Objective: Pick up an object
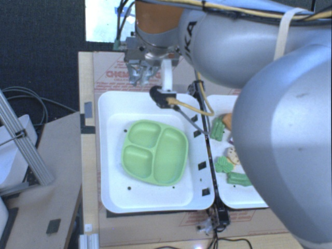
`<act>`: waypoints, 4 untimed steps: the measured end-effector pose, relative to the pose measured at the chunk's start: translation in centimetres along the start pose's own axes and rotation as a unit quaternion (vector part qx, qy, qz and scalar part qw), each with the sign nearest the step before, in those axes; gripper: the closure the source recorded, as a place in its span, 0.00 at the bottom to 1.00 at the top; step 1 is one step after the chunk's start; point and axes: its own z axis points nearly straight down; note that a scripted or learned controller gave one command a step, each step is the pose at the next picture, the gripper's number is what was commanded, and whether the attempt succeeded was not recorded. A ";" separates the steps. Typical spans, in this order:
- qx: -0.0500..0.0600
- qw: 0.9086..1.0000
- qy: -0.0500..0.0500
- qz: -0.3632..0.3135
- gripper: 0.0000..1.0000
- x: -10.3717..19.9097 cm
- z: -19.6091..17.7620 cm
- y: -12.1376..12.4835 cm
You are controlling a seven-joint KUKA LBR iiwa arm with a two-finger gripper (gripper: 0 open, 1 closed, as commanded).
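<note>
A light green divided plate (155, 152) lies flat in the middle of the left white bin (110, 139). In the right bin (244, 201) I see several green pieces, one (217, 129) by the left wall and another (238, 178) nearer the front. An orange piece (226, 121) and a small cream piece (232, 154) lie there too. My gripper (140, 75) hangs over the cardboard just behind the far edge of the left bin, above and left-back of the plate. Nothing shows in it. The arm hides most of the right bin.
A white post and a black fitting (161, 97) with yellow cable hang from the arm over the left bin's far right corner. Black clips (202, 166) line the divide between the bins. A metal rail (23, 144) slants at the far left.
</note>
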 end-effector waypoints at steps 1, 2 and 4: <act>-0.007 1.000 0.001 0.003 0.00 -0.4 -1.0 0.3; -0.012 1.000 0.004 0.001 0.00 -0.3 -11.5 -5.8; -0.009 1.000 0.002 0.000 1.00 -0.7 -21.9 -11.6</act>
